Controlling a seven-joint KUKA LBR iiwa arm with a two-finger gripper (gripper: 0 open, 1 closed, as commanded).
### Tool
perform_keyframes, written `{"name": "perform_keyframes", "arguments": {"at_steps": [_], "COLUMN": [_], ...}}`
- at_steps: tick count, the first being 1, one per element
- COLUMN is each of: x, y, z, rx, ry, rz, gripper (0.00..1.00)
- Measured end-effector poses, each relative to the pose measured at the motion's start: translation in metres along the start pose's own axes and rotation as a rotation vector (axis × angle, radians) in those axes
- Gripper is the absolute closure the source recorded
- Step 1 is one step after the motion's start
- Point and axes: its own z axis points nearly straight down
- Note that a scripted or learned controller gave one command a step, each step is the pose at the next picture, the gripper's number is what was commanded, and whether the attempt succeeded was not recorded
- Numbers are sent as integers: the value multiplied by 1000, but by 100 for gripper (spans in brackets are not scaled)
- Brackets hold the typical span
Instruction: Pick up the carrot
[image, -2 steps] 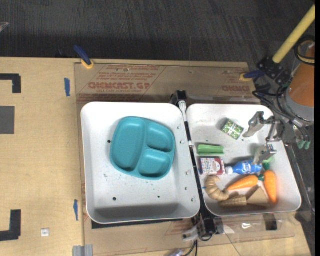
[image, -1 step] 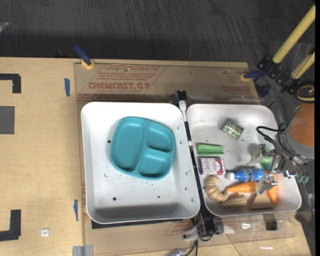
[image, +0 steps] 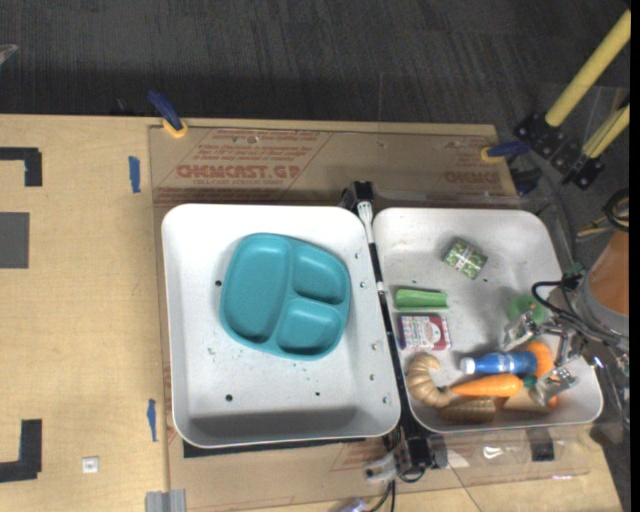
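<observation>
The orange carrot (image: 492, 386) lies in the right bin (image: 500, 232) near its front wall, pointing left, with its thick end up and to the right. My gripper (image: 539, 355) is low in the bin's right front corner, over that thick end. It is open, with one metal finger (image: 519, 330) on the far side of the orange end and the other on the near side. The carrot still rests among the other items.
Crowded against the carrot are a blue bottle (image: 497, 363), a croissant (image: 424, 376) and a brown piece (image: 487, 406). A pink packet (image: 422, 330), a green piece (image: 420, 298) and a green-white item (image: 465, 257) lie farther back. The left bin (image: 190, 330) holds a teal divided plate (image: 284, 294).
</observation>
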Motion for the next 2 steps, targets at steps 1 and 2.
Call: {"name": "perform_keyframes", "arguments": {"at_steps": [1,2], "x": [-7,-22], "y": [6,27], "z": [0,0], "rx": [13,14], "ry": [12,2], "rz": [-6,43], "gripper": [0,0]}}
